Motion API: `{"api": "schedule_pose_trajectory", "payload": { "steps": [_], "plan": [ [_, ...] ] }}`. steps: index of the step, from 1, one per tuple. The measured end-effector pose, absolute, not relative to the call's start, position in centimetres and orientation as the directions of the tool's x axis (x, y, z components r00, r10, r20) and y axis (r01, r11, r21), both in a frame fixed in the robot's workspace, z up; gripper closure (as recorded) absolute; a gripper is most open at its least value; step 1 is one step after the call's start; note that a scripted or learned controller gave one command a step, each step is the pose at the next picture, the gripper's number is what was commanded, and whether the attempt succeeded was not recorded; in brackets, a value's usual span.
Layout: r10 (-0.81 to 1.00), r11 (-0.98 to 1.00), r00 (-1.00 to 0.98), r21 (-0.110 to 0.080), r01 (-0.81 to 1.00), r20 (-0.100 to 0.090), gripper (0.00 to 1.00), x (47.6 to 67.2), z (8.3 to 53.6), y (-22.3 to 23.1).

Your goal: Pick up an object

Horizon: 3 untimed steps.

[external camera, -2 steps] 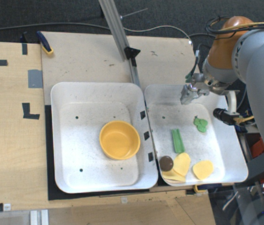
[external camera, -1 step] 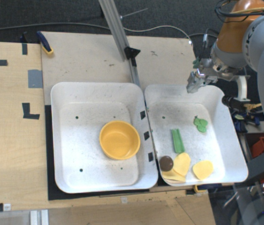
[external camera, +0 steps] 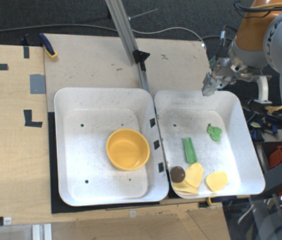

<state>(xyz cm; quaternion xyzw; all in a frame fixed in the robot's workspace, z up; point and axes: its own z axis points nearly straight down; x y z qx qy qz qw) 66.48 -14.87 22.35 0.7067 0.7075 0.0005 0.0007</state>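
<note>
Hand [external camera: 208, 89] hovers over the right bin's [external camera: 241, 114] top rim, grip unclear; descending here risks clipping the wall, missing the green block [external camera: 189, 150].

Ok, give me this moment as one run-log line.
gripper: over right bin's far rim, nothing seen held | right bin: green stick, green piece, brown ball, yellow pieces | left bin: yellow bowl

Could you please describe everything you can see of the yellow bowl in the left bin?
The yellow bowl is round, smooth and plastic-looking, with a slightly orange tint inside. It stands upright, open side up, with nothing visible inside it. It rests on the floor of the left bin, right of the bin's centre and toward its near side. Nothing else touches it.
</note>
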Motion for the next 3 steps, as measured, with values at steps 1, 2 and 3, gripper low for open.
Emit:
{"api": "schedule_pose_trajectory", "payload": {
  "steps": [1,2,3],
  "plan": [
    [1.0,0.005,-0.005,-0.002,1.0,0.001,1.0,65.7,21.4,-9.7],
    [1.0,0.006,-0.006,-0.003,1.0,0.002,1.0,65.3,20.5,-4.2],
    [1.0,0.007,-0.007,-0.003,1.0,0.002,1.0,64.0,20.6,1.4]
  ]
}}
